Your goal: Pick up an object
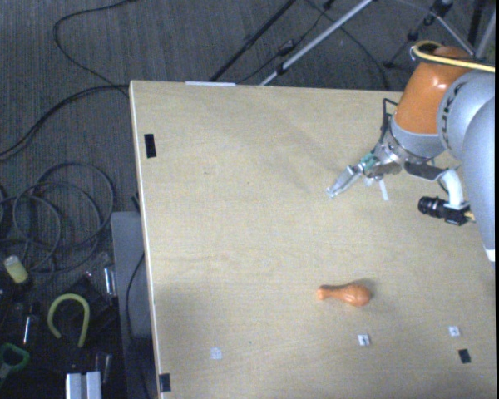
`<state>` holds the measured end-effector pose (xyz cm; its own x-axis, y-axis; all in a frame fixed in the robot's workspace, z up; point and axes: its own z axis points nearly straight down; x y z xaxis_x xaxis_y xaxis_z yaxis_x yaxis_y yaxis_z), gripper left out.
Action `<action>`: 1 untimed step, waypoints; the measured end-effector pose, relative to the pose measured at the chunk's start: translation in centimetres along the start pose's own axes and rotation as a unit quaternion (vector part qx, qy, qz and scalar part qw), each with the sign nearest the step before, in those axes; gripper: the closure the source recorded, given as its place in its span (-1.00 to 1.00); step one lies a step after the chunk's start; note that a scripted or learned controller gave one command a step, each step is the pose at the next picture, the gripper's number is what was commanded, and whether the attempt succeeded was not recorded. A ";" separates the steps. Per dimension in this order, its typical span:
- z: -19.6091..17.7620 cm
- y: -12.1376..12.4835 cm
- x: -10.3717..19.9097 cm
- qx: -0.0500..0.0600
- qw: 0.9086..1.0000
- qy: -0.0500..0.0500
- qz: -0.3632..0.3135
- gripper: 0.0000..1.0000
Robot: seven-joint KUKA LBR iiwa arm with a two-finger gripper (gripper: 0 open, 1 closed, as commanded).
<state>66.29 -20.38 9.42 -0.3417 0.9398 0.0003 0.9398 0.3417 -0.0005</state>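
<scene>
An orange pear-shaped object (346,294) lies on its side on the pale wooden bench top (233,223), its narrow end pointing left. My gripper (358,189) hangs over the bench's right part, well above and slightly right of the orange object, apart from it. Its two fingers stand spread with nothing between them; the longer silver finger (339,184) points down-left. The grey arm with its orange band (424,98) comes in from the right.
A black tag (150,145) sits near the bench's left edge. Small markers (363,339) dot the lower right. Cables and tools lie on the floor (50,223) to the left; tripod legs (333,23) cross behind the bench.
</scene>
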 end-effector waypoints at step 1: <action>-1.7 0.8 0.3 0.000 0.997 -0.002 -0.073 -1.00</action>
<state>66.90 -19.79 11.13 -0.4744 0.8803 -0.0042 0.8803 0.4744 -0.0006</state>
